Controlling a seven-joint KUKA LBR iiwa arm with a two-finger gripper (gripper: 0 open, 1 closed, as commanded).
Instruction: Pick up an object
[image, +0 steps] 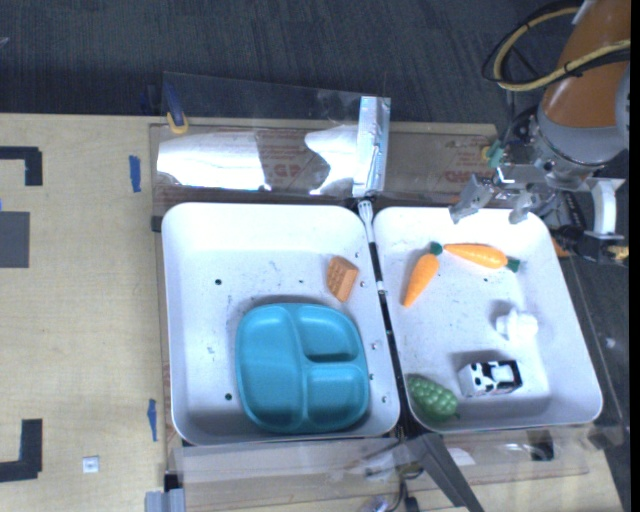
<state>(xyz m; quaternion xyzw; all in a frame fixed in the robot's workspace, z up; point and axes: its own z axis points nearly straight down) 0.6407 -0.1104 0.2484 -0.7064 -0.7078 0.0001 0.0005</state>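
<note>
My claw (492, 203) hangs spread, nothing pinched, at the right bin's (575, 330) far edge; yellow-orange carrot (476, 256) lies just nearer.

The arm (590, 90) is cut off by the top and right edges, so just its orange band and grey wrist show above the right bin (575, 330). Below that wrist, the gripper (492, 205) hangs at the right bin's far rim, and its fingers are too small and blurred to tell whether they are apart or closed. Inside that bin, the small white object (517, 324) near the right wall is too washed out against the white floor to identify. The green object (432, 396) in the bin's near left corner is partly hidden by the rim. The black-and-white toy (490, 376) beside it is too blurred to name.
</note>
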